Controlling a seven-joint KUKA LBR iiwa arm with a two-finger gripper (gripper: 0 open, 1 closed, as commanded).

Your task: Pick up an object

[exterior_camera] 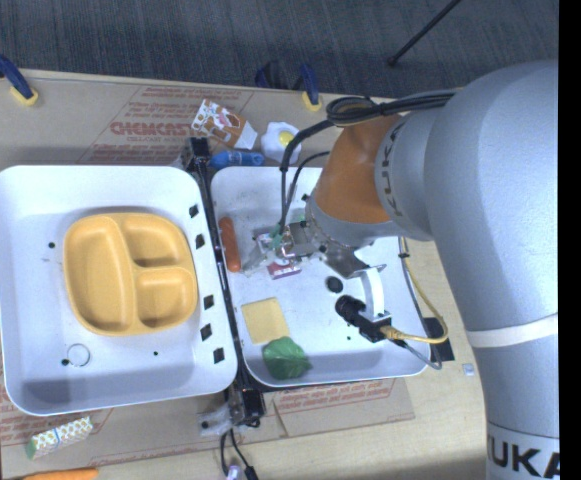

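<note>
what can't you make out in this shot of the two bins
- End effector, camera view: the wrist and cables cover it, so open or shut is unclear.
- Small item under it: too cluttered to identify.
- Right bin: the arm covers its upper right.
- Packets behind the bins: too small to read.

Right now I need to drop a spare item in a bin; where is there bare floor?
Left bin: bare strips all round the yellow tray. Right bin: crowded; the arm covers its upper part, with a carrot, a cheese slice and a green lump along the left.
</note>
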